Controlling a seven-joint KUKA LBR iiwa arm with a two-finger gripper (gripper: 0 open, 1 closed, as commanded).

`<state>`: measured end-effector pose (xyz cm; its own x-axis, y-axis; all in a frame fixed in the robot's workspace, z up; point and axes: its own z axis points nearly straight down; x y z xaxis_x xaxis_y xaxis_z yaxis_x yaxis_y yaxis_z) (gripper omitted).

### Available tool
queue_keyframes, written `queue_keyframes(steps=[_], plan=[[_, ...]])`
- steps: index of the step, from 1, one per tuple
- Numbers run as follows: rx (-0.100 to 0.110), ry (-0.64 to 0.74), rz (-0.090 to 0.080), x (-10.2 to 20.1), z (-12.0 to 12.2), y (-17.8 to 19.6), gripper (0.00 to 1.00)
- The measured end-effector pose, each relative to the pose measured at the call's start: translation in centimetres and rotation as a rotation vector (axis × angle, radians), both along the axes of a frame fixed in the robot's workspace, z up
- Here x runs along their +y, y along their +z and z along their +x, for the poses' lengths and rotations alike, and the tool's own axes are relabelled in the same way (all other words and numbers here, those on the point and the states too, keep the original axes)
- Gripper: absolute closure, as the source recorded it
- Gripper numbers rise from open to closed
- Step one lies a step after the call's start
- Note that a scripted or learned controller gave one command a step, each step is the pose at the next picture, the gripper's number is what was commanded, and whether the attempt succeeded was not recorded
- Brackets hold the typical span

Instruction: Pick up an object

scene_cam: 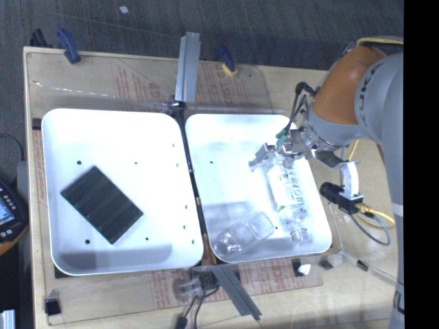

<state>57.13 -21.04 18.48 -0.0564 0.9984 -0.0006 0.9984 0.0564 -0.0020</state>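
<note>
My gripper [269,155] hangs over the right bin [206,184], in its upper right part. Just below it lies a clear plastic bottle [291,199] with a printed label, stretched along the bin's right wall, cap end toward the near corner. The gripper is at the bottle's far end; whether they touch is unclear. A clear, crumpled plastic cup [243,233] lies on its side near the front wall of the same bin. A black ribbed rectangular pad [101,204] lies flat in the left bin [55,136].
A metal divider bar [187,67] runs between the bins at the back. Blue clamps [67,44] hold the board's far edge. The grey and orange arm [357,101] comes in over the right bin's right rim.
</note>
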Motion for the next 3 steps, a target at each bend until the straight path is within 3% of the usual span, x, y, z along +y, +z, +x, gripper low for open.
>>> queue_keyframes(steps=[2, 3], plan=[[0.001, 0.034, 0.002, 0.1, -1.4, -1.6, 0.0], [-0.002, 0.062, 0.001, 0.0, -2.0, 1.7, 0.0]])
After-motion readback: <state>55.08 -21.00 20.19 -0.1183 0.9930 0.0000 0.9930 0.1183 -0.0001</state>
